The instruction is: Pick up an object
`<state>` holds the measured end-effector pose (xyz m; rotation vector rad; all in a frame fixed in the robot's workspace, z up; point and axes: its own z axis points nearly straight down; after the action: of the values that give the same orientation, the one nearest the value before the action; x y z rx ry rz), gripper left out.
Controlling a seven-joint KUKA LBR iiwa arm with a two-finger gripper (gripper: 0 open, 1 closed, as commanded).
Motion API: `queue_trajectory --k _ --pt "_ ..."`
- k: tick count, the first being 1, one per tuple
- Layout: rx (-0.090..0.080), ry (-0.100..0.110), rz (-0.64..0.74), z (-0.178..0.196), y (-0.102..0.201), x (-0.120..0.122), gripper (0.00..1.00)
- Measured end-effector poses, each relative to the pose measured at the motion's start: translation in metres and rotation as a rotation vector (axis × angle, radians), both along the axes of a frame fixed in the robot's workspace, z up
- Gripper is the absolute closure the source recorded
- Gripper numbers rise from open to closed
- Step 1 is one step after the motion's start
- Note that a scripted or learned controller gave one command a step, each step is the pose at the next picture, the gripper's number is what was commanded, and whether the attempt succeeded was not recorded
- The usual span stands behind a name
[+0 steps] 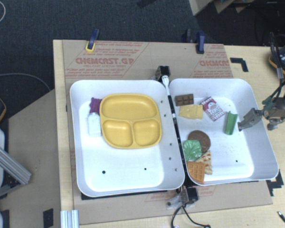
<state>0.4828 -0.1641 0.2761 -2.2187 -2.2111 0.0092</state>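
Observation:
My gripper (250, 119) reaches in over the right rim of the right bin (256, 161), just to the right of an upright green cylinder (231, 122). It touches nothing that I can see. In that bin also lie a red and white carton (212, 109), a yellow cheese wedge (191, 111), a brown chocolate piece (184, 99), a round brown cookie (200, 139), a green lettuce leaf (192, 149) and a waffle-like piece (200, 168).
The left bin (123, 175) holds a yellow divided plate (130, 120) and a white bottle with a purple cap (94, 118) along the plate's left side. A black divider strip (171, 122) runs between the bins. Bare white floor lies at the right bin's lower right.

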Motion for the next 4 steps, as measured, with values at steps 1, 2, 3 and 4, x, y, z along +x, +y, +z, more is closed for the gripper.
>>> queue_trajectory --k 1,2,3,4 --pt "-0.003 -0.011 0.003 0.005 0.000 0.002 0.00" --pt "0.000 -0.005 0.004 -0.039 0.004 -0.002 0.00" --pt "0.001 -0.004 0.003 -0.082 0.004 -0.001 0.00" --pt "0.001 -0.005 0.003 -0.125 0.000 0.001 0.00"
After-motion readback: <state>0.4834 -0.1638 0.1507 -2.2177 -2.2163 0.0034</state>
